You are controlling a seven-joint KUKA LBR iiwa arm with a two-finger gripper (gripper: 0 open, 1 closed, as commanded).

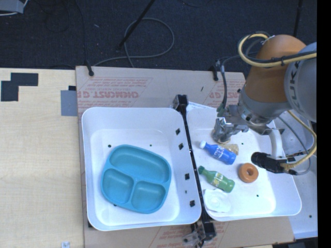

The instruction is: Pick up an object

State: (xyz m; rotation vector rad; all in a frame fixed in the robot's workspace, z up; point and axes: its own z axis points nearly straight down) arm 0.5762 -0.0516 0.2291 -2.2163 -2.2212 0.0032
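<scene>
the right bin (289, 203) holds the candidates for the pick: a blue bottle (219, 153), a green bottle (216, 179), an orange ring (249, 173) and a white lid-like piece (217, 201). the left bin (93, 128) carries a blue divided plate (136, 178). the gripper (223, 132) is low at the blue bottle's cap end; i cannot tell its state. the bottle is round and lies on its side, so it can roll or slip away if the closing is off-centre.

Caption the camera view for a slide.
KUKA arm's gripper lowered into the right bin above a blue bottle, near a green bottle and orange ring.
</scene>
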